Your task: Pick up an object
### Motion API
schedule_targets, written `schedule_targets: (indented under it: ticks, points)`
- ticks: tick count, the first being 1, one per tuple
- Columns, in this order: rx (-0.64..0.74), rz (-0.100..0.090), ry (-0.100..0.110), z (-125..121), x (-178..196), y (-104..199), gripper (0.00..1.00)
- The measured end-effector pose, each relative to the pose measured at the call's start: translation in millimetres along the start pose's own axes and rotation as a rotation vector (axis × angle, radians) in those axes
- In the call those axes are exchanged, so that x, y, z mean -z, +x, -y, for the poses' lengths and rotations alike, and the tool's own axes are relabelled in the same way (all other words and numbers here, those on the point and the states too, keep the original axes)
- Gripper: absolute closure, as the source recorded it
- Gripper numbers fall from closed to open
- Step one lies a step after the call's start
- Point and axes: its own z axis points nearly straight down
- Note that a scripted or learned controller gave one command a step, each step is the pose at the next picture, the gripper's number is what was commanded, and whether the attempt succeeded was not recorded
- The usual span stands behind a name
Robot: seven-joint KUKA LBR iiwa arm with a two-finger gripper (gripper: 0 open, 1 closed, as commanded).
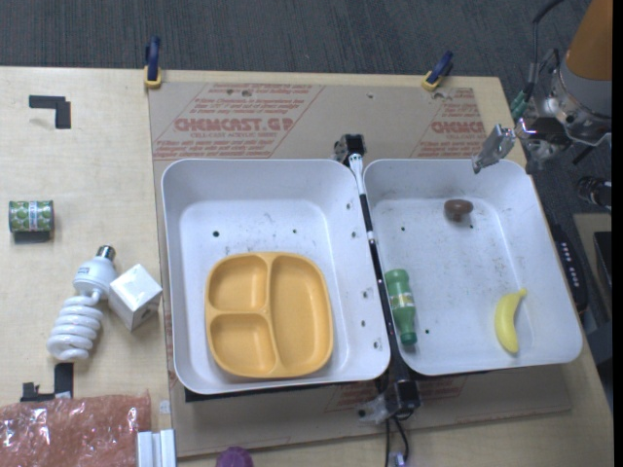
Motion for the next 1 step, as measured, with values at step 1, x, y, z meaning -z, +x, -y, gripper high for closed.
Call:
schedule_targets:
  ticks: [1]
  points:
    - [0.002,0.0,-0.001,-8.5,-151.1,12.5,0.0]
